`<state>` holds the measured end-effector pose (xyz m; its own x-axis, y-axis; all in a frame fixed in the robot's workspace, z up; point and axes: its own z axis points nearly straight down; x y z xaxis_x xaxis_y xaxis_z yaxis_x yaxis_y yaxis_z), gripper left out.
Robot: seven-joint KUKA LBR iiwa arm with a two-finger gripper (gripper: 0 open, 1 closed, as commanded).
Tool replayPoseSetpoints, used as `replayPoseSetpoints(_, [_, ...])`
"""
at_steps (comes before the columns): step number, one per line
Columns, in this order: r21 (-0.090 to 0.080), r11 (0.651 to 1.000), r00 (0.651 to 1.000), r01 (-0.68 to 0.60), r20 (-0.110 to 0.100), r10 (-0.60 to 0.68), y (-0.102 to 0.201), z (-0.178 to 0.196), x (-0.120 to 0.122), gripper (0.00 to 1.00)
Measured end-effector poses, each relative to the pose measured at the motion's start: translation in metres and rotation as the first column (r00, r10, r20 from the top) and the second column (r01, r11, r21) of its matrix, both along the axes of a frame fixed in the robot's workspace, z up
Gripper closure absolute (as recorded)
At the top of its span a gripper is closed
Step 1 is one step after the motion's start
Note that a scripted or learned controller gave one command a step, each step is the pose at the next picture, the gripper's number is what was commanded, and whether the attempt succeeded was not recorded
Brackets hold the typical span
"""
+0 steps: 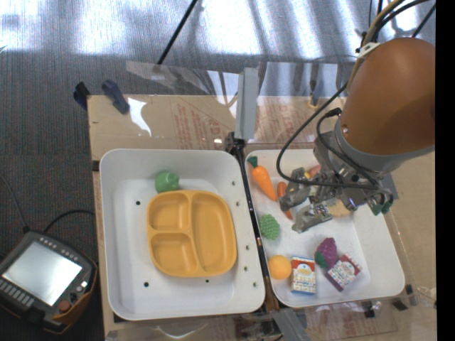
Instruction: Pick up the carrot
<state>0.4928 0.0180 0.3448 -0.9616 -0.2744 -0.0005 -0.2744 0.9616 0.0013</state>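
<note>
Nearest the camera, down in the left corner: a handheld screen unit (41, 279) with a pale display, lying on the dark floor with a cable looping off it. Just above that edge, along the front of the right bin (387, 244): an orange ball (279, 267), a small white carton (303, 274) with red print, a bunch of purple grapes (326, 251) and a reddish packet (343, 271) touching the grapes. A little further in, close to the divider between the bins: a bumpy green fruit (269, 226).

In the left bin (117, 212): a yellow tray (191, 233) with three compartments lying flat in the middle, and a green lump (167, 182) just beyond its far left corner.

Over the middle of the right bin: the claw (311, 206), grey metal, hanging below the big orange band of the arm (389, 98) reaching in from the right. Cannot tell how far open, nor whether anything is gripped; too much clutter of metal and cable there. Something reddish-orange beside it, partly hidden.

Carrot (264, 180): at the far left of the right bin, near the divider, lying slantwise with green top toward the far corner, just left of the claw and apart from it.

Beyond the bins: brown bench (178, 119) under clear plastic sheet, then striped grey floor.
</note>
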Motion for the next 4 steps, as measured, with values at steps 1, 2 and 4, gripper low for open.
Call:
replayPoseSetpoints(1, [0.001, 0.968, 0.968, -0.250, -0.003, 0.250, -0.045, -0.042, 0.013, 1.00])
replayPoseSetpoints(2, [-0.001, 0.918, 0.918, -0.396, 0.003, 0.396, -0.065, 0.002, 0.004, 1.00])
replayPoseSetpoints(4, [-0.005, 0.954, 0.954, -0.300, 0.008, 0.300, -0.080, 0.051, 0.010, 1.00])
